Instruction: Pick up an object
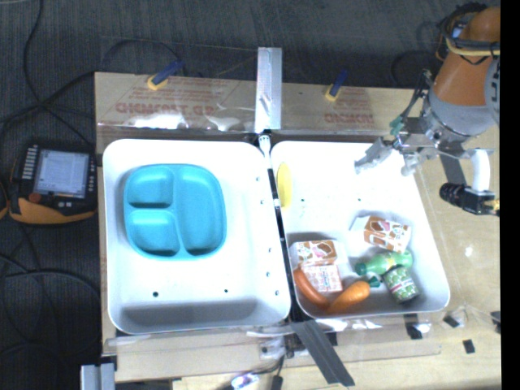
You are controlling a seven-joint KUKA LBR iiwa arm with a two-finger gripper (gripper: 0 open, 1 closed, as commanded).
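A wooden worktop [463,242] carries 2 white bins. The left bin [195,299] holds a blue divided tray [175,210]. Lower right in the frame, the right bin [341,193] holds cartons [318,265], a carrot [351,296], a green bottle [388,275] and a banana [283,182]. At upper right, the hand [388,158] hovers over that bin's far edge, fingers apart, gripping nothing.

Cardboard sheet [244,104]: red print, upside down, too blurred to read.
Cartons [388,234]: labels too small to read.
Handheld screen [58,173]: illegible.

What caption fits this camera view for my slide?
Gripper open above the right bin's far edge, clear of the cartons, bottle and carrot; blue tray in the left bin.
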